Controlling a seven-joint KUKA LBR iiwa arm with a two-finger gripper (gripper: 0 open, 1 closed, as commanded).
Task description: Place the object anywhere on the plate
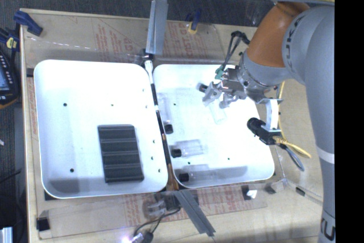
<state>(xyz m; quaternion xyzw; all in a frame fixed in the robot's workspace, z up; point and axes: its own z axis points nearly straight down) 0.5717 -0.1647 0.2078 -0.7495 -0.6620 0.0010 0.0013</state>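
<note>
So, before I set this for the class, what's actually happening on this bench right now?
A grey robot arm with an orange band reaches in from the right, its gripper over the upper part of the right bin. Several clear, hard-to-see items lie in that bin, one near its lower left. The left bin holds a dark ribbed rectangular plate, with nothing resting on it yet. Whether the gripper has anything is too unclear to tell.
</note>
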